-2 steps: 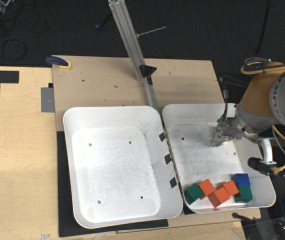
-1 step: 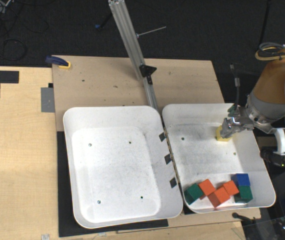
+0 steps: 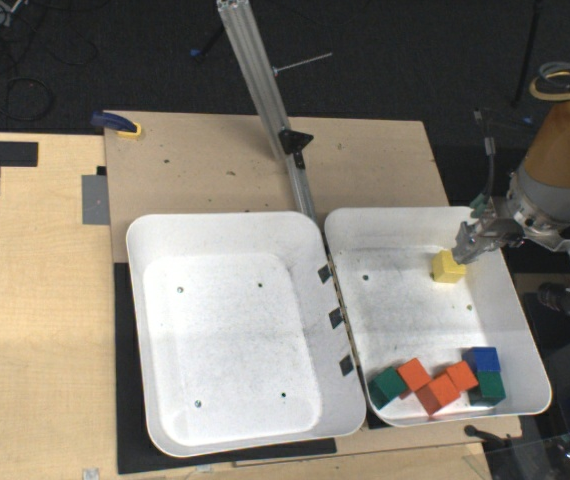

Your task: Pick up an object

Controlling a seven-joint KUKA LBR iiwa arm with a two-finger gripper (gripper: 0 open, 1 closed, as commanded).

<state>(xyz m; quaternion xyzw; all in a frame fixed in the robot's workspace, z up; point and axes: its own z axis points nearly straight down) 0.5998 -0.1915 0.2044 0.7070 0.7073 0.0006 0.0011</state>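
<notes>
A small yellow block is in the right bin, toward its far right side. My gripper comes in from the right and hangs just above and to the right of that block, its tip right at the block's upper corner. Whether the block rests on the bin floor or is lifted, I cannot tell. In the near right corner of the same bin lies a cluster of blocks: a green one, orange ones, a blue one and another green one.
The left bin stands beside the right bin, with black clips along their shared edge. A slanted aluminium bar rises behind the bins. The grey arm with its orange band fills the right side.
</notes>
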